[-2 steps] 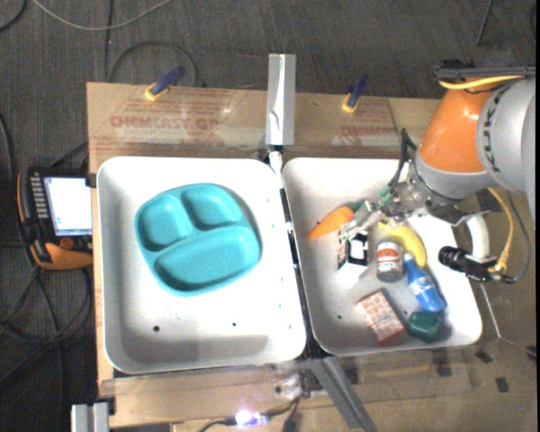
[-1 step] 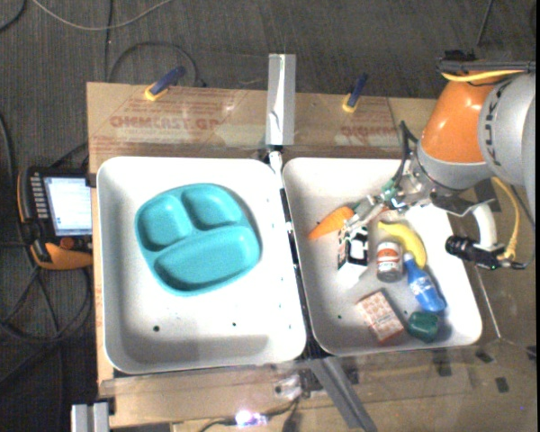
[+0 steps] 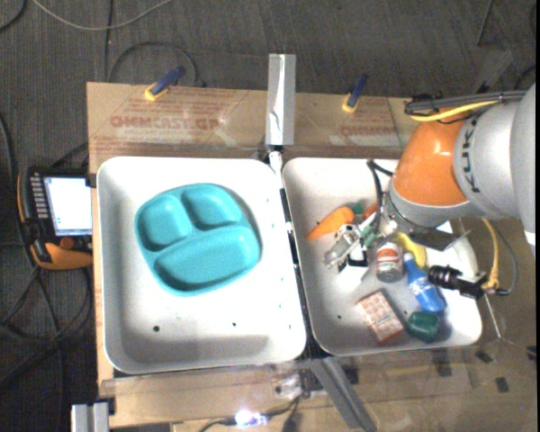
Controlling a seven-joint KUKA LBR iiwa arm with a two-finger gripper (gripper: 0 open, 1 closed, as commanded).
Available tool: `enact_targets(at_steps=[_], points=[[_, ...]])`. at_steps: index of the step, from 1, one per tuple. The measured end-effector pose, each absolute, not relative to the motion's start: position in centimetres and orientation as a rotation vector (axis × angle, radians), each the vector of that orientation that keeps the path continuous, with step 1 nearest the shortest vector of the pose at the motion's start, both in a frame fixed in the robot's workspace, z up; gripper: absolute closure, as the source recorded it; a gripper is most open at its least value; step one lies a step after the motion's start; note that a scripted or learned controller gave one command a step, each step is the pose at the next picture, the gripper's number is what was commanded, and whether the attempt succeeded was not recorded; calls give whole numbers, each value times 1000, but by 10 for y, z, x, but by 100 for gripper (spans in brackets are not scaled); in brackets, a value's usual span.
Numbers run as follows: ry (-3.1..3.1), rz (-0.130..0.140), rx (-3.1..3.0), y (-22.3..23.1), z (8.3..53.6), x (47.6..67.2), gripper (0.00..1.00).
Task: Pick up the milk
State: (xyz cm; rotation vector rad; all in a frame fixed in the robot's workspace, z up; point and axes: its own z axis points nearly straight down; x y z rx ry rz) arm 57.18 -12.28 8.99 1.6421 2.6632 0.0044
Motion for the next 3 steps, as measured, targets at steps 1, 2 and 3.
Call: enact_targets(at_steps=[1,2,3], points=[[2661,13,1641,-122,100,574,100],[2579,-2,1795,-41,183,608,100],[2475,-5,1936,-21,245,572,100]])
